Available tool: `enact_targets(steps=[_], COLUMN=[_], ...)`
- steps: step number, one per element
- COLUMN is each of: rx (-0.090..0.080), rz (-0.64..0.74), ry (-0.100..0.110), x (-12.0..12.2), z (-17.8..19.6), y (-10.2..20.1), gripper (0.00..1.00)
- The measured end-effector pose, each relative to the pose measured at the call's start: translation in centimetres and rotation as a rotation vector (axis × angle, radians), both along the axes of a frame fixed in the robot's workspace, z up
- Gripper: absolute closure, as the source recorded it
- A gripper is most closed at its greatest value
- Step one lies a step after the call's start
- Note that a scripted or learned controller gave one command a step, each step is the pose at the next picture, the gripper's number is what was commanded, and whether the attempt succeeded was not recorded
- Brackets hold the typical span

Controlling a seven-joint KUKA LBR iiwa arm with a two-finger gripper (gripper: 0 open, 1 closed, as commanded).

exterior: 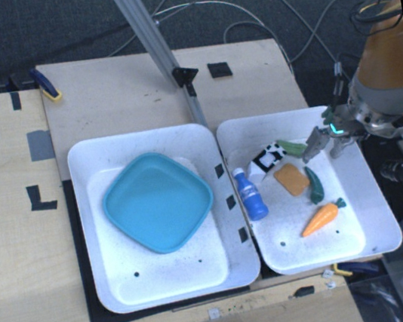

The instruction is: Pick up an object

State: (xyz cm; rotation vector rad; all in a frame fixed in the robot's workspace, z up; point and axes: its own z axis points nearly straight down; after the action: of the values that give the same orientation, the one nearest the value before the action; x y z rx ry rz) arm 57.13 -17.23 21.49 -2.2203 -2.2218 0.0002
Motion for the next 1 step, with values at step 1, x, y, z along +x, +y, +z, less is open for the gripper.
enact_targets(steps=[1], rx=[0.000], rz=[0.000], ry=[0.000], x=[0.00], z=[0.00], y=[0.00], gripper=[0.00])
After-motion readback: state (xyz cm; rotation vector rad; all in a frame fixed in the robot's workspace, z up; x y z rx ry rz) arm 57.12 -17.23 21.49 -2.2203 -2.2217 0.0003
